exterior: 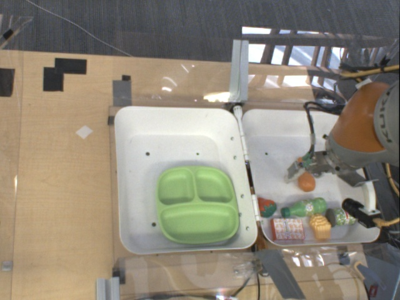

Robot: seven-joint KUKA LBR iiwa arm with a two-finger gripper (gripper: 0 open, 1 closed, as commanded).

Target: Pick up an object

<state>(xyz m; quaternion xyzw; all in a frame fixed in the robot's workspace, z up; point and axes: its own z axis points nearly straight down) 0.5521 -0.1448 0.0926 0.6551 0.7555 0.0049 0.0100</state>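
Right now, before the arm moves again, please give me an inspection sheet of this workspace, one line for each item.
Surface: wooden bench bearing left bin and right bin.
Job's things: orange ball, green bottle, red piece, printed box, yellow block in the right bin.
Clutter: green divided plate in the left bin.
Grippers: gripper above the ball; finger state unclear.
Cables: black cable near the wrist.
Surroundings: dark carpet.

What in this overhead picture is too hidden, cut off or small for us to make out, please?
- Gripper: in the camera view, finger state is too small and dark to read above the orange ball.
- Right bin: its far right part is covered by the arm.
- Small box: its print is too small to read.
- Green bottle: its label is blurred.
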